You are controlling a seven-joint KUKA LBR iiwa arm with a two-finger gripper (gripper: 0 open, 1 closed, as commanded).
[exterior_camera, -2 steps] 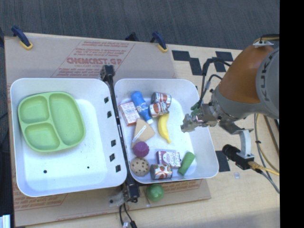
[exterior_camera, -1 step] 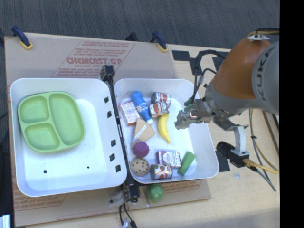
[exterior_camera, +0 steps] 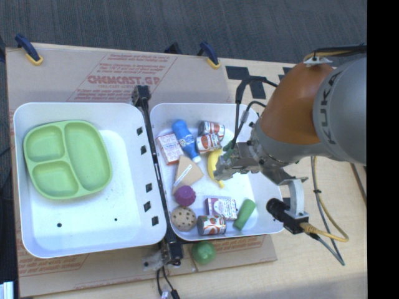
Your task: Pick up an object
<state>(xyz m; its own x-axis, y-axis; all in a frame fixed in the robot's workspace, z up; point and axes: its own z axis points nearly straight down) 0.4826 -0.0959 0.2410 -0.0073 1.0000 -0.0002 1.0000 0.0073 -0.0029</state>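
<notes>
The gripper (exterior_camera: pixel 225 167) hangs low inside the right bin (exterior_camera: pixel 265 229), its dark metal end right at a yellow banana (exterior_camera: pixel 214 165) that stands nearly upright in the middle of that bin; whether it is apart or together I cannot tell, since the wrist blocks that part, and nothing can be seen lifted in it. Behind it the arm (exterior_camera: pixel 305 114), with its orange band, covers the bin's right side. Just above the banana lie two small cans (exterior_camera: pixel 211 136) with red labels, one over the other, and beside them to the left a blue bottle (exterior_camera: pixel 183 136) lies at a slant. Left of the bottle sits a small red and white carton (exterior_camera: pixel 168 148). Below these a tan wedge of cheese (exterior_camera: pixel 188 170) rests near the banana, with a purple round fruit (exterior_camera: pixel 184 195) just under it and a cookie (exterior_camera: pixel 183 217) lower down. Along the bin's near edge lie a purple and white box (exterior_camera: pixel 221 207), another red-labelled can (exterior_camera: pixel 212 225) and a green cylinder (exterior_camera: pixel 244 214). A green ball (exterior_camera: pixel 202 251) lies outside the bin on the tabletop (exterior_camera: pixel 93 73). The left bin (exterior_camera: pixel 93 229) holds a green divided plate (exterior_camera: pixel 67 159) in its upper left part.
</notes>
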